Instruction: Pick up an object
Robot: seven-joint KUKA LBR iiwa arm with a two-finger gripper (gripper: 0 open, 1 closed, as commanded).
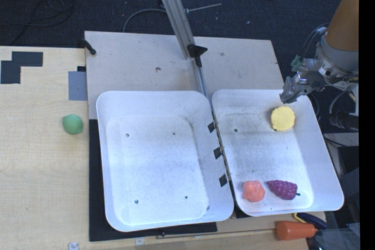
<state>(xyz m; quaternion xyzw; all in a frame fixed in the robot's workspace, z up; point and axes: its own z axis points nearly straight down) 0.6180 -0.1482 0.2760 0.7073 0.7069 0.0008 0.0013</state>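
Observation:
In the right bin (328, 184) lie three objects: a round yellow one (283, 119) near the far right corner, a pink-orange one (254, 191) and a purple grape-like bunch (283, 189) near the front. My gripper (290, 93) hangs at the bin's far right edge, just above and behind the yellow object. Nothing shows between its fingers.
The left bin (111, 126) sits beside the right one. A green ball (72, 124) rests on the wooden bench to the left. An orange object (296, 230) lies in front of the right bin. A metal rail (179, 14) slants up behind the bins.

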